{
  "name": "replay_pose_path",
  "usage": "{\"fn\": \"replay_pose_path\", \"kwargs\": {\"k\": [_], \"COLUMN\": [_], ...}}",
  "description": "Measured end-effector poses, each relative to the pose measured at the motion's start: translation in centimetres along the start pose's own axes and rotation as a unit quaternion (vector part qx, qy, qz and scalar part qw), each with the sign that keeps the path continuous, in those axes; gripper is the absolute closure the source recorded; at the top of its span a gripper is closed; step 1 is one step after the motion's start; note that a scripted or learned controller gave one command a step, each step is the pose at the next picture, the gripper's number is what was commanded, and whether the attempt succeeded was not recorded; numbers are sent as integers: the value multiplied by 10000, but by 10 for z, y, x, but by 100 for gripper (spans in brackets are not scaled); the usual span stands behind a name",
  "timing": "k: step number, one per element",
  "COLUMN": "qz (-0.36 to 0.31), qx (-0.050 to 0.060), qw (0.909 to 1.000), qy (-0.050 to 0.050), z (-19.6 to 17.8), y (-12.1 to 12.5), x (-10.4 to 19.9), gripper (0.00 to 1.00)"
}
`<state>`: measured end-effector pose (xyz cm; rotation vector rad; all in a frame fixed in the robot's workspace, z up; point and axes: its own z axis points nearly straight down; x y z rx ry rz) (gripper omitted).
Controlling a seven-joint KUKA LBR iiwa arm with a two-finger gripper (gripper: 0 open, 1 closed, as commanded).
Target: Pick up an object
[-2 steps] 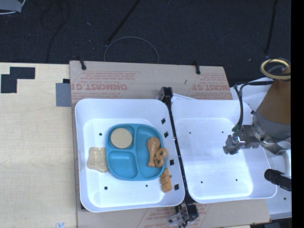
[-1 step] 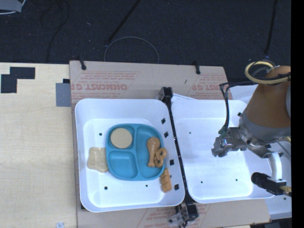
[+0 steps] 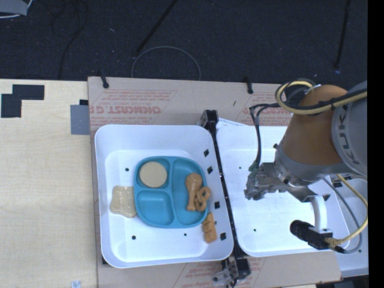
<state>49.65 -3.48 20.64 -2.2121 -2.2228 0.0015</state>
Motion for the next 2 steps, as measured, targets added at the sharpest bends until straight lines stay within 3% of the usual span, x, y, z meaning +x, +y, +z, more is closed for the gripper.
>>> {"fn": "replay_pose_path", "kwargs": {"k": [2], "qz": [8], "qx": [-3], "qw": [10000], "qy": [-12], "z": [-4], "y": [5], "x": [96], "gripper": [100]}}
